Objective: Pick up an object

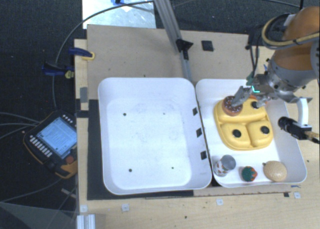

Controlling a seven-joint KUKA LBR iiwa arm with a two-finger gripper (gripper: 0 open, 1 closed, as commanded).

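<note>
The right bin (209,95) holds a yellow moulded block (247,132) with dark round holes. On its upper left corner rests a brown ring-shaped piece with pale speckles (231,106). My gripper (243,96) hangs over the block's top edge, right beside and slightly above the brown ring. Nothing is visibly lifted by it. Along the bin's front edge lie a small grey-capped can (226,164), a green and red ball (249,173) and a tan egg-shaped thing (274,170).
The left bin (145,82) lies next to the right one, with black clips on the shared rim (199,132). A slanted metal pole (167,13) crosses the back of the bench. A hand-held control unit (52,140) lies off the bench at the left.
</note>
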